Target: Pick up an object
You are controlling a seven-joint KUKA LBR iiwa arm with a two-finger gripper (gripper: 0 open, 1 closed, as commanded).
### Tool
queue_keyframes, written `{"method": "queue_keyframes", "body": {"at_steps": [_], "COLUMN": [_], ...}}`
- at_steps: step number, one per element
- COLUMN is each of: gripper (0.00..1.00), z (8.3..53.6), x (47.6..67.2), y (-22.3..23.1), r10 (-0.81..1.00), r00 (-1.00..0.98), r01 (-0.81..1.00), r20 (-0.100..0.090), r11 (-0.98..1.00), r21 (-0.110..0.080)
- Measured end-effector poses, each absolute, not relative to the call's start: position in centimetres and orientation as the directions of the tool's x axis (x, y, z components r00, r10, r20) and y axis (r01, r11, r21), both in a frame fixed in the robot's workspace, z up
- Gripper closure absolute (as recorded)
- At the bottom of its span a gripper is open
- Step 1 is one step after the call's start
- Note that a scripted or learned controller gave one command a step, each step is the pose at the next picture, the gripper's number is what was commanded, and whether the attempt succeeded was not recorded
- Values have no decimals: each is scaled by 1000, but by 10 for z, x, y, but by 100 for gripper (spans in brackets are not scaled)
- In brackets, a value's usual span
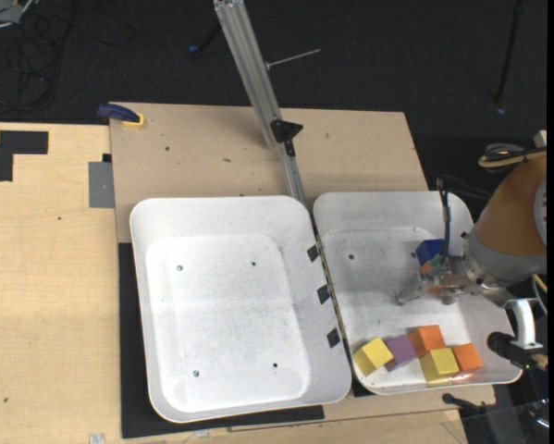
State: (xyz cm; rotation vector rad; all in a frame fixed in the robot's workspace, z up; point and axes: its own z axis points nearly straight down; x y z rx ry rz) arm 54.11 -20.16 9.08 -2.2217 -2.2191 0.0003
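Observation:
The right bin (378, 220) holds a row of small blocks along its front edge: a yellow block (374, 354), a purple block (401, 348), an orange block (428, 338), a second yellow block (438, 365) and a second orange block (468, 357). A blue object (431, 251) with some mixed colours under it lies near the bin's right side. My gripper (429, 287) hangs low over the bin floor just below that blue object, behind the row of blocks. The grey wrist (498, 262) and orange band (512, 213) reach in from the right.
The left bin (156, 220) sits beside the right one, with black clips (321, 292) along the shared rim. A metal rail (256, 77) slants up from behind the bins. A blue and yellow clamp (121, 114) lies at the board's back left corner.

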Motion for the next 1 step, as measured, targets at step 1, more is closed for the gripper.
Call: {"method": "queue_keyframes", "body": {"at_steps": [1], "gripper": [100], "z": [102], "x": [541], "y": [-202], "r10": [1000], "r00": [6], "r01": [1000], "r20": [2], "r11": [-6], "r21": [-1]}}
